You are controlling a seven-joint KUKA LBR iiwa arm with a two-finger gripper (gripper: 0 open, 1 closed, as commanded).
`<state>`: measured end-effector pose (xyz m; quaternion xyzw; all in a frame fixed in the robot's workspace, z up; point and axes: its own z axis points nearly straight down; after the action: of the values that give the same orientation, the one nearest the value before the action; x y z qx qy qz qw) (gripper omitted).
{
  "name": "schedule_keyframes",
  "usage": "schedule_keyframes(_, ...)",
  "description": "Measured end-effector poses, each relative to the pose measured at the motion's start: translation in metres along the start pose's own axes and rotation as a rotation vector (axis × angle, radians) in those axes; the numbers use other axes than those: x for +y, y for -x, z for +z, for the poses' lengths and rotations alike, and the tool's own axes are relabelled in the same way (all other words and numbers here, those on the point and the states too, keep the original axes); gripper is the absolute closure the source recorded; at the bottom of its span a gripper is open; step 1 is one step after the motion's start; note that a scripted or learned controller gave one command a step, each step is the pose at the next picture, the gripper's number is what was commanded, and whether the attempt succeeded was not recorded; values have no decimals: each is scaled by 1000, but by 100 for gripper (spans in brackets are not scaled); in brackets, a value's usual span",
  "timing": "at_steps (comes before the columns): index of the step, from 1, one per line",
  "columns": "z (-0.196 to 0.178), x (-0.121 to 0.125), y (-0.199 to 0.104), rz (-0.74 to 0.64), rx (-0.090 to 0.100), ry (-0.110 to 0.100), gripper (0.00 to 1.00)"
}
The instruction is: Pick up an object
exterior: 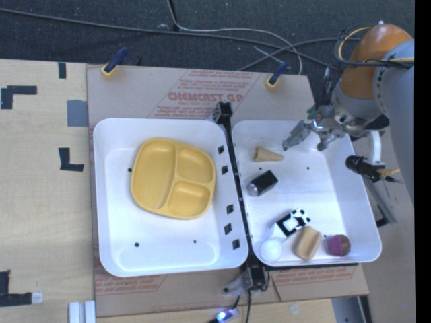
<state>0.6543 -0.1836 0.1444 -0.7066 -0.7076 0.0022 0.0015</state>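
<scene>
Hand [308,138] over right bin [350,200], near its far edge, fingers spread, nothing between them. Cone [268,155] lies just left of hand, apart from it. Black block [262,183] near bin's middle-left. Along near edge: white ball [271,249], black-white piece [291,222], tan cylinder [306,243], purple ball [337,245]; cylinder between the two balls. Left bin [111,200] holds yellow tray [173,177], three compartments. Both bins on cardboard-covered worktop [195,96].

Arm [397,93]: I see grey casing, rounded.
Band [377,59]: orange, glossy dome.
Gripper [311,137]: two grey metal fingers.
Cable [350,36]: I see a yellowish loop by the band.
</scene>
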Motion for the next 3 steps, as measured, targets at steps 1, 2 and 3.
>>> schedule_keyframes(1,51,1,0,1,-2,6,0)
schedule_keyframes(2,37,3,0,-2,-4,11,100)
schedule_keyframes(3,-13,2,-11,-1,1,9,100)
